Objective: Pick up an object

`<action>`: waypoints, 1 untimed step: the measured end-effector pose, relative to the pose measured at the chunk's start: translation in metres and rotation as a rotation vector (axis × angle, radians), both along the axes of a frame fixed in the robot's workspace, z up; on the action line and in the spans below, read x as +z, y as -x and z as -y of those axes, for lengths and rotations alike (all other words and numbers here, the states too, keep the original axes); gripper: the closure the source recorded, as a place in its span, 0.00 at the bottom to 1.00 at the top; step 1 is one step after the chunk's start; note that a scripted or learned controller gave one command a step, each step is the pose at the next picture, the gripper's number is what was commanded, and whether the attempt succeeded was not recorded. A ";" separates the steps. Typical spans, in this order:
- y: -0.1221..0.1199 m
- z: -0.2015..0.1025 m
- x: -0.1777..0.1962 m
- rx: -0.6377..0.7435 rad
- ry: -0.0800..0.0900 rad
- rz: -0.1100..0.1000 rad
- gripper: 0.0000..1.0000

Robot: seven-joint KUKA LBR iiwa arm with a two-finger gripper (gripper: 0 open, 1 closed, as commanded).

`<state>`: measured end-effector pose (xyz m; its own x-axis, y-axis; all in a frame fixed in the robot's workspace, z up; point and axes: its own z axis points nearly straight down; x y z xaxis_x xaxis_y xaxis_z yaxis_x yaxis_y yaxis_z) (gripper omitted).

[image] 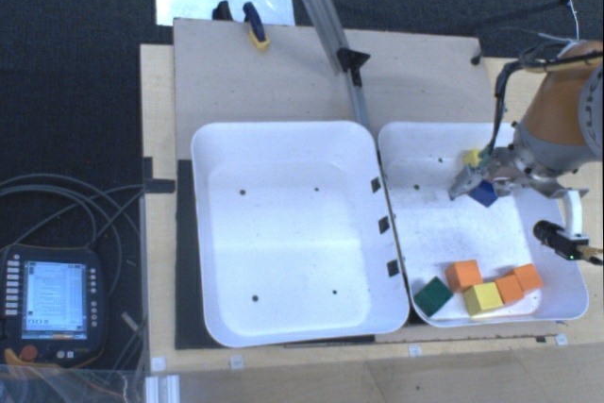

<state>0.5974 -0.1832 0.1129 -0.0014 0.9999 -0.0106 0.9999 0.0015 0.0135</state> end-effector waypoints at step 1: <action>-0.002 0.000 0.013 0.002 0.000 0.005 1.00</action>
